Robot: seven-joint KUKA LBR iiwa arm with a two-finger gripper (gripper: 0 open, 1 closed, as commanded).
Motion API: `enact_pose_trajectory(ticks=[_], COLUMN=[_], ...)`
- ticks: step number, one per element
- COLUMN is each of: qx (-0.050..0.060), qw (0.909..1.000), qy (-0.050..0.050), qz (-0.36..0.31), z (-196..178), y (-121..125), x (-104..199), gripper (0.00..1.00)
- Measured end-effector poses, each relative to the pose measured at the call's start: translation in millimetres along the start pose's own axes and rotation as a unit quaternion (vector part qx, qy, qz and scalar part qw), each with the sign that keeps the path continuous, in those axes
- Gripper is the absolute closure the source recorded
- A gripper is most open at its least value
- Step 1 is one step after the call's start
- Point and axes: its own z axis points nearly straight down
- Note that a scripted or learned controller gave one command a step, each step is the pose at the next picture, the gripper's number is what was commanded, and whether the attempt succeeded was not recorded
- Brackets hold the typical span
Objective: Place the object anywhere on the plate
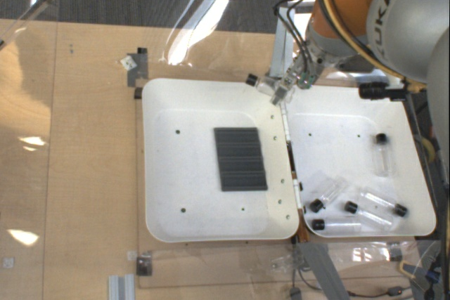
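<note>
The hand [281, 89] hovers over the far end of the seam between the bins; whether it grips anything cannot be told. Clear vials [351, 207] lie in the right bin [337, 123], well apart from the dark plate [240, 159] in the left bin [176, 172]. Judging from this, the pick is unconfirmed; next comes securing a vial, then carrying it across.

You get bright, even light; window glare streaks the table [70, 151] at upper left and along its left edge. Shadows stay faint, focus sharp throughout.
</note>
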Motion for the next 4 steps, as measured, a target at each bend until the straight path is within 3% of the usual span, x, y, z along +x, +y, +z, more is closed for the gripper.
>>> enact_pose_trajectory(ticks=[1, 2, 3, 4], qx=[-0.001, 0.001, 0.001, -0.001], qw=[0.9988, 0.9613, 0.9988, 0.9986], qy=[0.000, 0.001, 0.001, 0.001], qz=[0.048, 0.275, 0.048, 0.054], z=[-51.8, -73.5, -58.5, -124.5], y=[39.4, 89.9, 144.7, 185.7], x=[59.8, 83.2, 100.6, 136.0], gripper=[1.00, 1.00, 1.00, 1.00])
